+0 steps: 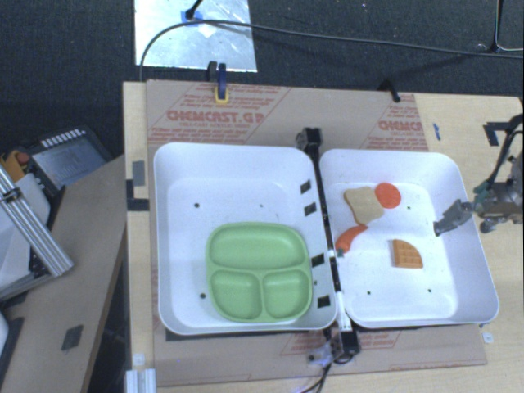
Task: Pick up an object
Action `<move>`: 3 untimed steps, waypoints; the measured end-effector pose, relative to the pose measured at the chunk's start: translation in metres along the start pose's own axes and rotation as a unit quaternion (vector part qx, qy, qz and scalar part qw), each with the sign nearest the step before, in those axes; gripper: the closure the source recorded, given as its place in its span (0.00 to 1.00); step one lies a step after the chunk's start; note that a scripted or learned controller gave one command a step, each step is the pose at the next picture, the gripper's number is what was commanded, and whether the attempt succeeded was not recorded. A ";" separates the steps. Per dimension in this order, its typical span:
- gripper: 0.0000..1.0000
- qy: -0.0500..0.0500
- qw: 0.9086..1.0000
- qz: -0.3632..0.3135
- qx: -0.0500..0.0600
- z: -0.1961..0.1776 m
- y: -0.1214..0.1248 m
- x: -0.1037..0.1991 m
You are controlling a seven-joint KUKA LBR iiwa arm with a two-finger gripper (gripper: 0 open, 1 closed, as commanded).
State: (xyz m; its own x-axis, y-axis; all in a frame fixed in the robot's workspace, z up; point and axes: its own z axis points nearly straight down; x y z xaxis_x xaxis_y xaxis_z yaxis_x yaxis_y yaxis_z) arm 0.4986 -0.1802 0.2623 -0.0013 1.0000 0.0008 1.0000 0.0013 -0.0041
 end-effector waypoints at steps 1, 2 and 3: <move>0.00 -0.001 1.000 -0.001 -0.003 -0.003 0.001 0.000; 0.00 0.000 1.000 0.000 -0.001 0.050 0.011 0.005; 0.00 0.000 1.000 0.000 -0.001 0.107 0.014 -0.003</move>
State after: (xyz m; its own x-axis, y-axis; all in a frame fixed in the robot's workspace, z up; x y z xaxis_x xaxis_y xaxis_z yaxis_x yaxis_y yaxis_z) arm 0.5123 -0.1827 0.1554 -0.0010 1.0000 0.0006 1.0000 0.0010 -0.0031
